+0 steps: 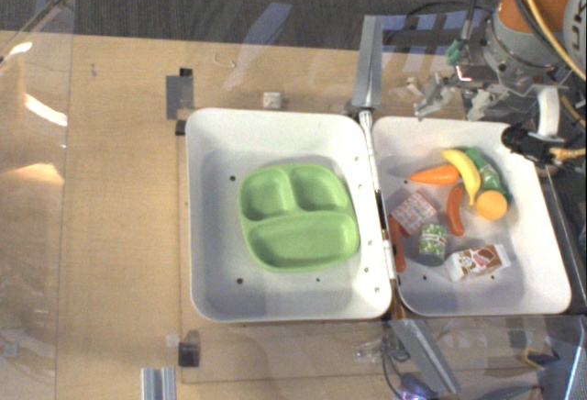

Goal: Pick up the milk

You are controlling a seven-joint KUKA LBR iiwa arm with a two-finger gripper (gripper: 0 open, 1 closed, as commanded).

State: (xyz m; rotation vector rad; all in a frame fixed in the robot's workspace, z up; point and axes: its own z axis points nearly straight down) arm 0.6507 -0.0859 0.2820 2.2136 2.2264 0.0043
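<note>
The milk (477,262) is a small white carton with red and brown print. It lies on its side near the front of the right bin (541,293). My gripper (452,105) hangs over the far rim of that bin, well behind the milk and apart from it. Its fingers are spread open with nothing between them. The orange-banded wrist sits above it at the top right corner.
The right bin also holds a banana (461,171), a carrot (434,175), an orange fruit (491,205), a green item (486,171), a red pepper (456,209), a patterned carton (415,209) and a dark green carton (433,242). A green divided plate (298,216) lies in the left bin (211,205).
</note>
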